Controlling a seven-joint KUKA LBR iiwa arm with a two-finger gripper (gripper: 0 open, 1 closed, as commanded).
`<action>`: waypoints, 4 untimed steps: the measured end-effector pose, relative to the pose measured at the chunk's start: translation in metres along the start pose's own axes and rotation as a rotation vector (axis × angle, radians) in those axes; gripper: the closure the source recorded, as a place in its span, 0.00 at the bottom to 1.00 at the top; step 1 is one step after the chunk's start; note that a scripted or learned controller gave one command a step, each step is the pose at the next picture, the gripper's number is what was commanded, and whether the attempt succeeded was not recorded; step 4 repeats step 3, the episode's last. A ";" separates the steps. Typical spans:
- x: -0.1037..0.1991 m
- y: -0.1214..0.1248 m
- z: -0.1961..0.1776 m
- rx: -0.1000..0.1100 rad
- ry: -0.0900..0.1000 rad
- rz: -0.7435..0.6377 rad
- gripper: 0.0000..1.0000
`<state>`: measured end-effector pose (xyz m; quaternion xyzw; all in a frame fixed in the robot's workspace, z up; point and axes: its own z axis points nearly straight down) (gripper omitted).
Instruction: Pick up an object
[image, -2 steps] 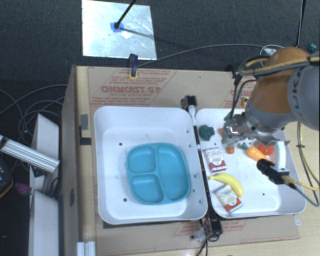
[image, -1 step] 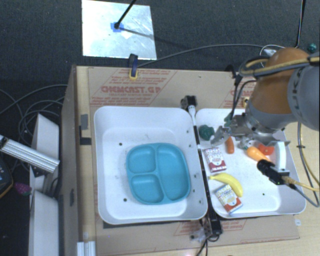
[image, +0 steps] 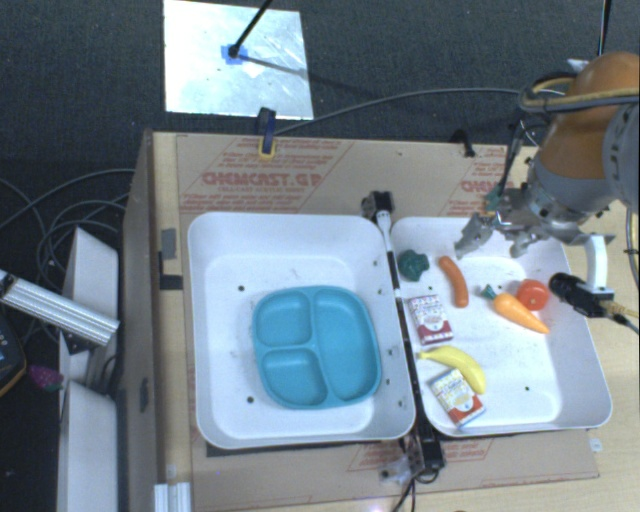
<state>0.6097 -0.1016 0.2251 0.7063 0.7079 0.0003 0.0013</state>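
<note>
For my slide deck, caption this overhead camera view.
Gripper open above right bin of toy food; blue tray in left bin.

Open jaws (image: 497, 238) hover above the right bin (image: 575, 395).

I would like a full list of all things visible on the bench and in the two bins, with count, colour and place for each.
plate: 1, blue, three compartments, in the left bin
right bin: 1, white, beside the left bin
green toy: 1, dark green, far left corner of the right bin
sausage: 1, orange-red, right of the green toy
carrot: 1, orange, right side of the right bin
tomato: 1, red, touching the carrot
small cartons: 2, red and white, one mid-left, one at the near edge
banana: 1, yellow, between the cartons
gripper: 1, grey, above the right bin's far edge
</note>
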 end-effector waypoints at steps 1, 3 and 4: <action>-0.013 0.015 0.135 0.004 0.002 0.000 0.00; 0.031 0.005 0.039 -0.002 0.002 -0.002 1.00; 0.031 0.005 0.039 -0.002 0.002 -0.002 1.00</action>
